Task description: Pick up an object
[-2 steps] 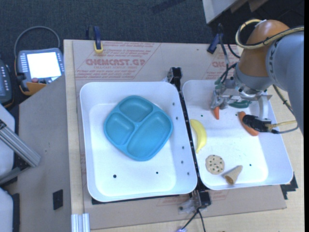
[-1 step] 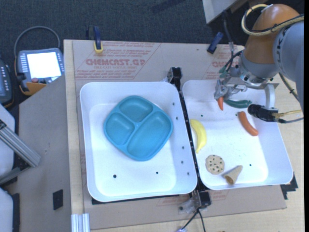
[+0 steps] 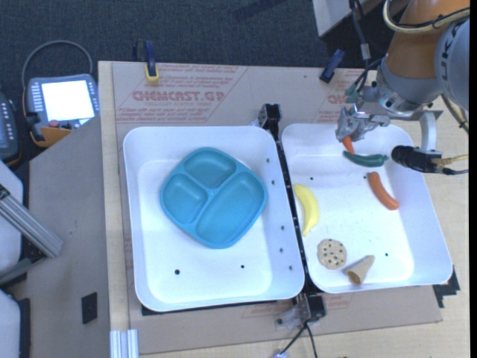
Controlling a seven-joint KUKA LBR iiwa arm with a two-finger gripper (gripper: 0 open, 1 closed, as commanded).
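A: What's hard to make out here?

B: The gripper [image 3: 349,134], in the upper right of the frame over the far end of the right bin [image 3: 425,268]. Its tips blur into an orange piece [image 3: 347,147] just below them, so whether it is clenched or released I cannot tell. That piece touches a green pepper [image 3: 367,158], and its shape is unclear.

A: Anything cut off?

B: The arm [image 3: 425,28] runs out past the top right corner.

A: And the other pickable things?

B: All in the right bin: a sausage [image 3: 382,190] right of centre, a banana [image 3: 306,207] against the left wall, a cookie [image 3: 331,253] and an ice-cream cone [image 3: 359,268] near the lower edge.

A: The other side?

B: The left bin [image 3: 149,274] holds a blue divided plate [image 3: 214,197]. A lit pendant screen [image 3: 65,100] sits at upper left.
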